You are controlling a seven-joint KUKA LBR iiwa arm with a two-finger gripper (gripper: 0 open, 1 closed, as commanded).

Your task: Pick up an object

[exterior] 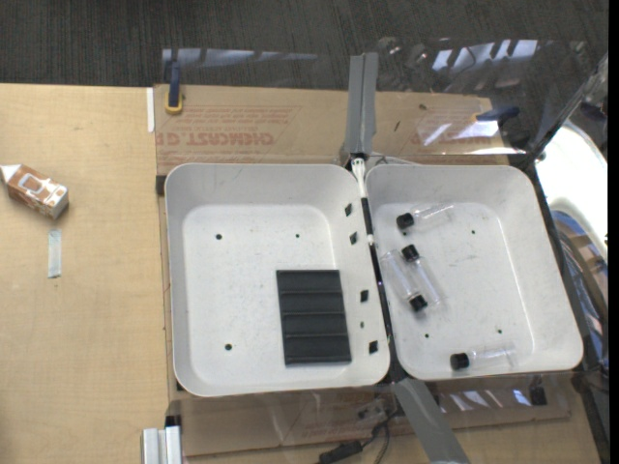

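- Gripper first, and its opening and any hold are something I cannot tell from this view; every place below is reckoned from the right-hand side, where the arm reaches in.
- Farthest from that side, out on the bare wooden bench, a small orange-and-white carton lies tilted, with a pale little strip just below it.
- Coming closer, a clamp with an orange tip stands at the back corner of the cardboard sheet that lies under both bins.
- On to the left bin, the farther of the two: a black ribbed block lies flat on its floor, lengthwise front to back, in the near half and towards the wall shared with the other bin.
- Between the bins, a grey bar runs back from the seam.
- Now the right bin, the one nearest the arm's side, and it has the clear tubes with black caps.
- One capped tube lies near the back wall.
- A pair of tubes lies side by side along the left wall, slanted, touching or very nearly so.
- A fourth tube rests by the front wall, well apart from the others.
- Behind that bin, a clear plastic sheet catches bright glare.
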